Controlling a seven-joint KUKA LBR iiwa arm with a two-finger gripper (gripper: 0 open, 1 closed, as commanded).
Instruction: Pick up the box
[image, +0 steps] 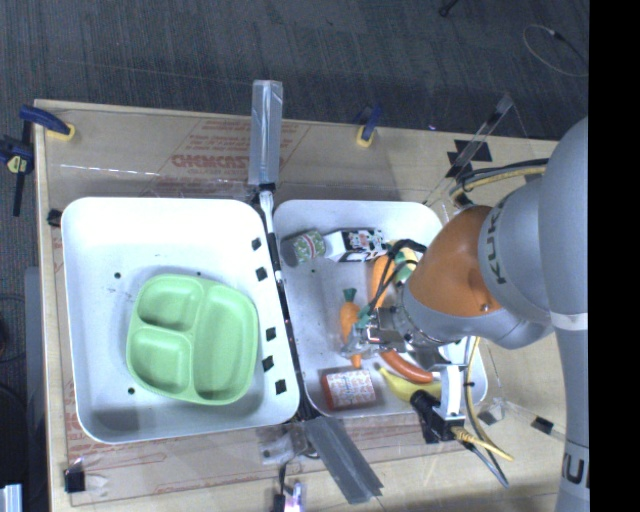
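Jaws (372, 335) sit low in the right bin (310, 225); whether they grip anything, I cannot tell. Just below them the box (350, 388) lies flat, long axis running left-right.

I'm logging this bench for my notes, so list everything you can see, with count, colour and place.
bins: 2, white, side by side on the bench
plate: 1, green, three sections, in the left bin
box: 1, reddish brown, near edge of the right bin
can: 1, green and white, far left of the right bin
carrot: 1, orange, middle of the right bin
banana: 1, yellow, right of the box
arm: 1, grey with orange band, over the right bin
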